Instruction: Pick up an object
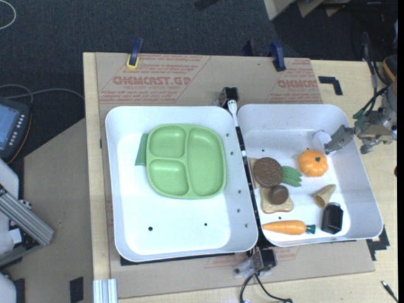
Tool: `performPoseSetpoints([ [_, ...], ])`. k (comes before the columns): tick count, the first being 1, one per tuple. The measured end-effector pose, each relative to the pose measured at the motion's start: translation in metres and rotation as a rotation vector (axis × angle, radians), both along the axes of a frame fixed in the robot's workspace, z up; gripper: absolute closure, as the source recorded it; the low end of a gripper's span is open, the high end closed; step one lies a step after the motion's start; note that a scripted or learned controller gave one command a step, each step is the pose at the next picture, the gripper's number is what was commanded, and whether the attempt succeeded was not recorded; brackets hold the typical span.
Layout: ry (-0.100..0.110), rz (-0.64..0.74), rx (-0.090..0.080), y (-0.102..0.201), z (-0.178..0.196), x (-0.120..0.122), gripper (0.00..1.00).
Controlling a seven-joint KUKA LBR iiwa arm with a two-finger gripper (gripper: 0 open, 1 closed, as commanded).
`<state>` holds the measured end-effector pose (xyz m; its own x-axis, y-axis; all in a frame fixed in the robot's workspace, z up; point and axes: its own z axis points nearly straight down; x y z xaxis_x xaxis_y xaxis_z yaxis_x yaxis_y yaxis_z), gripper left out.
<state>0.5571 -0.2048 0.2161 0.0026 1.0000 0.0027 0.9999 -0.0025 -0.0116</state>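
The right bin (353,191) holds several toy foods. An orange fruit (314,162) lies near its right side, a brown round patty (267,171) and a green leafy piece (291,175) to its left. Below them are a toast slice with a brown topping (276,197), a tan cone (325,195), a black block (332,218) and a carrot (285,228). My gripper (348,146) hangs over the bin's upper right corner, just above and right of the orange fruit, open, with nothing between its fingers. One grey finger (338,138) points down-left toward the fruit.
The left bin (126,219) bears a green divided plate (187,160). A small whitish piece (320,137) lies by the finger. Both bins rest on a cardboard-covered bench (189,74) with clamps at the back edge. A black divider strip (243,163) runs between the bins.
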Motion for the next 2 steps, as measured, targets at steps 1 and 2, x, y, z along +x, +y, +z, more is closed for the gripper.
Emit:
performPoseSetpoints([
  [1,-0.012,0.003,-0.003,0.000,0.006,0.003,0.00],
  [2,-0.005,0.002,0.000,-0.002,-0.056,0.007,0.00],
])
